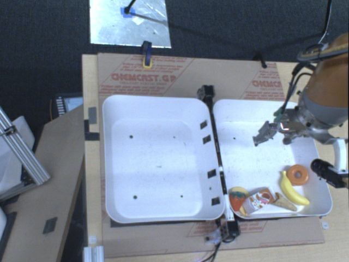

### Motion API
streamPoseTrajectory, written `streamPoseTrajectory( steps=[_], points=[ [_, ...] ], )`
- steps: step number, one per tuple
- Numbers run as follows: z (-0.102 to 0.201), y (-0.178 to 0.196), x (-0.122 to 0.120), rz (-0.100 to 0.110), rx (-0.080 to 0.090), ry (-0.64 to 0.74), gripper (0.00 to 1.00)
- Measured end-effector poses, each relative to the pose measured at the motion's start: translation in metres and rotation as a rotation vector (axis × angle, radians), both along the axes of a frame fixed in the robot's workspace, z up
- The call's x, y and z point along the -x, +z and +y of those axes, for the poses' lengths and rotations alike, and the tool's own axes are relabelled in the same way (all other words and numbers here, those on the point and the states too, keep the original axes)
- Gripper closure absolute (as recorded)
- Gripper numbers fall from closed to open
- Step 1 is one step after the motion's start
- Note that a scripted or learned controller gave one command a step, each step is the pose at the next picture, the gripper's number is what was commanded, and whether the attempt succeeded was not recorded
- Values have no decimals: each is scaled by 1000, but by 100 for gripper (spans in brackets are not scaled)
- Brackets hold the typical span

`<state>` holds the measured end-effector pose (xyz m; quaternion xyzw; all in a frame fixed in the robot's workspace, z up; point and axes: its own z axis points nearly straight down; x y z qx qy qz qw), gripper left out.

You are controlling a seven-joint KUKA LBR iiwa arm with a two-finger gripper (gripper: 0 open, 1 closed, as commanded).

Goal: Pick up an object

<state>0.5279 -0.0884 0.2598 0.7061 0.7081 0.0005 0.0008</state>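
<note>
Gripper (264, 136) hovering mid right bin (240, 113), fingers slightly parted, gripping nothing. Banana (293, 190), donut (298, 174), packet (258, 200) crowding bin's 5 o'clock corner, walls hampering grasp there.

light: even, bright | bins (158, 113): slightly overexposed; shadows: soft | focus: mildly soft; metal sheet (130, 15): glare

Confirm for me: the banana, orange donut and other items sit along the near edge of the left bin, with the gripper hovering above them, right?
Not quite. The camera view shows the banana, orange donut and other items along the near edge of the right bin, not the left bin. The gripper does hover above them.
</note>
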Motion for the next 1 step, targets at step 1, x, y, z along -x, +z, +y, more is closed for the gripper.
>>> streamPoseTrajectory(
  steps=[1],
  points=[
    [73,123,18,-14,-3,11,0]
  ],
)
